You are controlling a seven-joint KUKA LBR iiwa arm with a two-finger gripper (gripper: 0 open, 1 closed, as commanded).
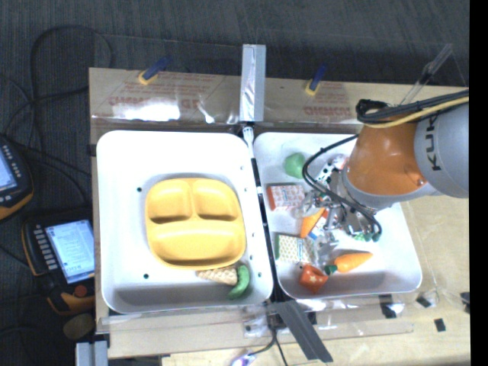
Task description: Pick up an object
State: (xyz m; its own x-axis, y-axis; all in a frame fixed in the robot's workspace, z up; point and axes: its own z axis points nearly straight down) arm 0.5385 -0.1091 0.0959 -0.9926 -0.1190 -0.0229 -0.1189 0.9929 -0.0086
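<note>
Two white bins side by side on counter (427,227), mid-frame. Left bin (122,204): yellow sectioned plate (195,221) at centre; just below it, at lower edge, a waffle cone (217,274) and a green pepper (242,280), touching or nearly so. Right bin (396,273): green ball (294,163) near upper left corner; red-and-white packet (287,197) just below it; green-and-white packet (288,248) lower down, near left wall; red piece (313,277) at lower edge; carrot (351,262) lying to its right, green top pointing left; small orange piece (311,223) tilted between the packets and the wrist. Grey arm (450,155) entering from right of frame, orange band (385,162) over upper middle of right bin, black cables looped above and beside it. Jaws (332,231) down among the clutter at centre of right bin, just above carrot and red piece, beside small orange piece. Jaw state: cannot tell, tips lost amid wires and toys; nothing seen clearly between them. Beyond the bins, upper part of frame: clear plastic sheet (175,101) clipped down with blue-and-yellow clips (152,71). Left edge of frame: handheld pendant (65,254) with lit screen.
</note>
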